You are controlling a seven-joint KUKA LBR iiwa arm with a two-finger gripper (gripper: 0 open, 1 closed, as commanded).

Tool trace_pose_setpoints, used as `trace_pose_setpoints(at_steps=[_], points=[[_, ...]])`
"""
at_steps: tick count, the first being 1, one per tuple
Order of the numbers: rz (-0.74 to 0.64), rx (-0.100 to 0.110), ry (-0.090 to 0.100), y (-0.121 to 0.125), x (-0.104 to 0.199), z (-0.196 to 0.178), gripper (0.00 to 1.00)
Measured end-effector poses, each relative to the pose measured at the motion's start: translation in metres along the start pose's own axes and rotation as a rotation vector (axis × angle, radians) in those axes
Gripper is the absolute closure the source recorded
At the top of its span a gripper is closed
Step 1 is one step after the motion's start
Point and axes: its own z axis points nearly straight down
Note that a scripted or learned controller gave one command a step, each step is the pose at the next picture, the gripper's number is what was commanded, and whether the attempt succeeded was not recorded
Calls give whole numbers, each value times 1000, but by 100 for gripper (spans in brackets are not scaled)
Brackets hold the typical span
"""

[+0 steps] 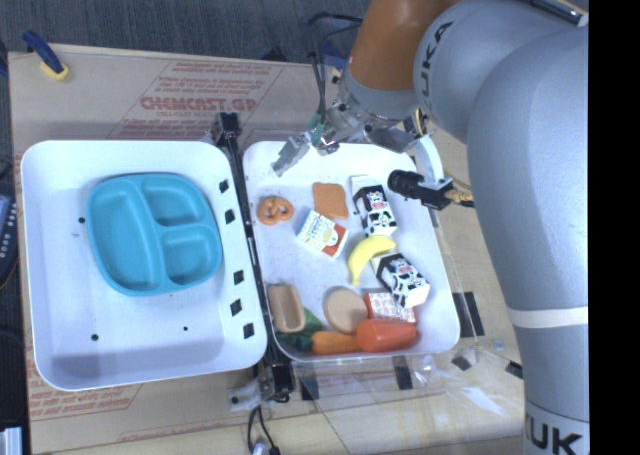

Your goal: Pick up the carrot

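The carrot (334,343) lies untouched at the six o'clock edge of the right bin (437,243), beside a red sausage (388,335). The hand (296,153) hovers at the bin's eleven o'clock corner, holding nothing, its spread unclear, so the whole pickup remains.

blue tray (155,233), banana (367,254), pretzel (274,210)
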Motion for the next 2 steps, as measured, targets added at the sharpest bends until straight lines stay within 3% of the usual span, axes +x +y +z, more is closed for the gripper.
trace_pose_setpoints(at_steps=[1, 2], points=[[-90, 7, 3, -12, -22, 104, 0], [-293, 7, 6, -23, -12, 103, 0]])
